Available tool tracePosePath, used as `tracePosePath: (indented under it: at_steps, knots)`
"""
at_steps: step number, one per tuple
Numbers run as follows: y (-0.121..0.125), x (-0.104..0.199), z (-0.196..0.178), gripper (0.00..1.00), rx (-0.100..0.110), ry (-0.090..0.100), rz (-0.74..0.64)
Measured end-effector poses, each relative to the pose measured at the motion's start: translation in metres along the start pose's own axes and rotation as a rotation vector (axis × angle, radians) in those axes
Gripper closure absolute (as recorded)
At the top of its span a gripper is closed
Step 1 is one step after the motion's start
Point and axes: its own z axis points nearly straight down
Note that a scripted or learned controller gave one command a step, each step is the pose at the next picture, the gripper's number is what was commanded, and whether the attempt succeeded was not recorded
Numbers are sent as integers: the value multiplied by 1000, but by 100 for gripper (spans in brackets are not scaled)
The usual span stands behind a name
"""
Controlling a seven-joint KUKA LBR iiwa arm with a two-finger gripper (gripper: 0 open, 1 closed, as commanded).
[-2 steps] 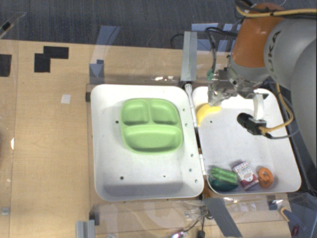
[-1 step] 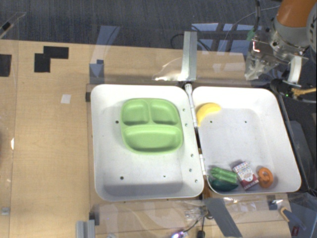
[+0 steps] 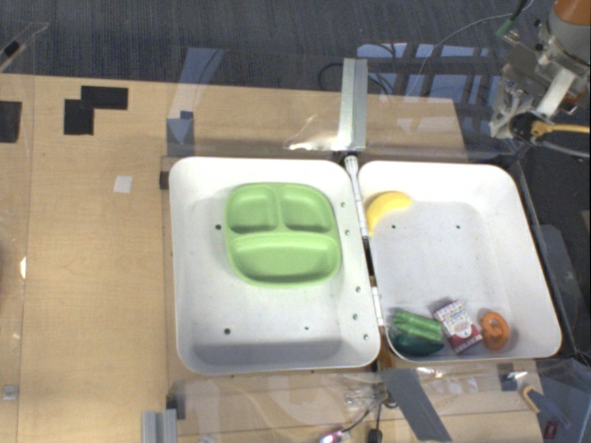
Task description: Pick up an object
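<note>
We judge the pick not yet begun: our gripper (image 3: 517,109) hangs beyond the right bin (image 3: 480,238), whether open we cannot tell; the yellow fruit (image 3: 388,207), green vegetable (image 3: 417,330), carton (image 3: 457,325) and orange piece (image 3: 495,329) lie inside it

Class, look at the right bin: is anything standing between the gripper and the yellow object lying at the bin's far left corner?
Nothing visible does. The gripper hangs above the bench beyond the right bin's far right corner. The yellow object lies alone by the divider, with bare bin floor around it; the green item, small carton and orange item sit along the near edge.
</note>
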Motion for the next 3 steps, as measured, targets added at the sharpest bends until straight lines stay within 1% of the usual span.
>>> tracePosePath:
  at_steps: [1,2,3]
  knots:
    - [37,-41,-19,100,0,0,348]
    - [-13,-56,89,100,3,-1,193]
    - [-7,-25,0,100,1,1,498]
